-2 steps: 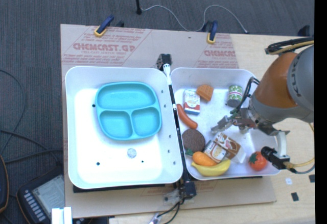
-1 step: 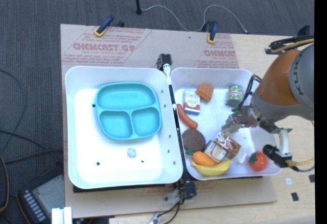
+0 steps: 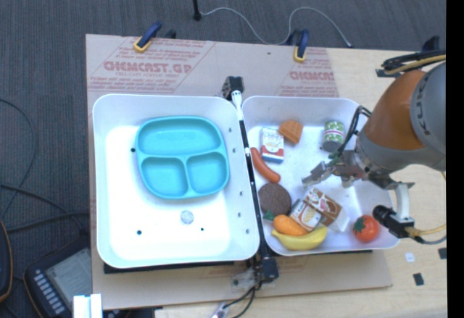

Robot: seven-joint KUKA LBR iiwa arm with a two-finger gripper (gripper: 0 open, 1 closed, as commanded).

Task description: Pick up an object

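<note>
Camera view, my read: arm in from the right, orange band above the wrist, gripper low over the right bin. I see its fingers spread apart, nothing between them. I can't tell whether the tips touch the bin floor.

Using the right bin as landmark:
- Nearest thing to the gripper is the snack packet, brown and white with a printed face, lying tilted just below the fingertips, in the bin's lower middle.
- Brown round cookie left of the packet, near the bin's left wall.
- Carrot and banana at the lower edge, carrot resting against the banana.
- Tomato in the lower right corner.
- Sausage along the left wall, red-and-white carton just above it.
- Orange bread piece and green-label can near the top wall.

Left of that bin, touching it wall to wall, sits the left bin with a blue divided plate and a small clear disc below the plate.
</note>
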